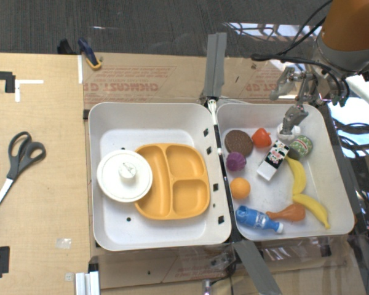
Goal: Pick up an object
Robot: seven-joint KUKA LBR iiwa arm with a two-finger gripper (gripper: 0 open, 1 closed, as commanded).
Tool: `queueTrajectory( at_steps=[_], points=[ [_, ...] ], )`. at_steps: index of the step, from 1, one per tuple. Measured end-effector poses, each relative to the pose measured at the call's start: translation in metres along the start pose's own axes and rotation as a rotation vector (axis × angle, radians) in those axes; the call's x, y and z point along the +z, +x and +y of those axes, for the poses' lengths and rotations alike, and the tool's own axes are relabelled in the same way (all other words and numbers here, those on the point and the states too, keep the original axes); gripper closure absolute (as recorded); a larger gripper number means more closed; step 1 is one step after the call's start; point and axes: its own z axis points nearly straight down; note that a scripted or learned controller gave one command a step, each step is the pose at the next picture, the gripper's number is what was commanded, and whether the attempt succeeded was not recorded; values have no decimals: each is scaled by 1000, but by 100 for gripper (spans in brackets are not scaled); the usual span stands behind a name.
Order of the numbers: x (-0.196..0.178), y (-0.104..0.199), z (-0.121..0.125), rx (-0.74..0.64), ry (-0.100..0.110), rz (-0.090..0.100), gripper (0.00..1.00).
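Observation:
My gripper (288, 126) hangs over the back of the right bin (335, 165), just above the top of a small black-and-white carton (272, 161). An orange-red tomato (261, 137) lies to its left and a green can (301, 146) to its right. Further left are a brown disc (238, 141), a purple ball (235, 161) and an orange (240, 188). Two bananas (298, 176) (314, 208), a drumstick (288, 213) and a blue bottle (257, 219) lie towards the front. Nothing shows in the gripper.
The left bin (104, 226) holds a yellow divided plate (175, 183) and a white round lid (125, 175). Scissors (16, 158) lie on the bench at the left. Cables (357, 134) run along the right bin's outer side.

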Motion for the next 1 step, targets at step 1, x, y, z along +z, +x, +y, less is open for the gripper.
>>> queueTrajectory(
  at_steps=[1],
  points=[
    [113,37,-39,107,-1,1,0]
  ],
)
